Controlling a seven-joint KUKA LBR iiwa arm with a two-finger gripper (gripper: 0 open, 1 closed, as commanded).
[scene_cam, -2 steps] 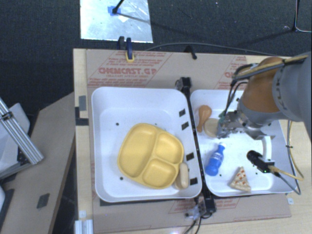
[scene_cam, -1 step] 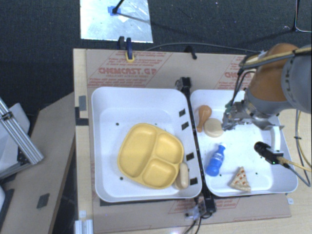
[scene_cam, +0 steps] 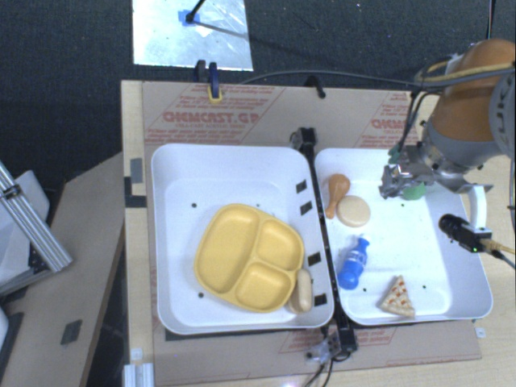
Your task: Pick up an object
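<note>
Reaching in from the right of the camera view, the grey arm with its orange band (scene_cam: 476,71) brings the gripper (scene_cam: 395,180) down over the upper part of the right bin (scene_cam: 459,297). Whether it is open or closed cannot be told from this slant. A small green object (scene_cam: 414,189) shows just beside the gripper, on its right, partly hidden by it; whether it is gripped is not clear. Left of the gripper and a little nearer the camera lies a chicken drumstick (scene_cam: 335,190), touching a round tan bun (scene_cam: 353,211). Below those, well apart from the gripper, lie a blue bottle (scene_cam: 352,264) and a pizza slice (scene_cam: 397,297). Far to the gripper's left, the left bin (scene_cam: 177,168) holds a yellow divided plate (scene_cam: 248,256) with a pale bread roll (scene_cam: 302,290) against its lower right edge.
</note>
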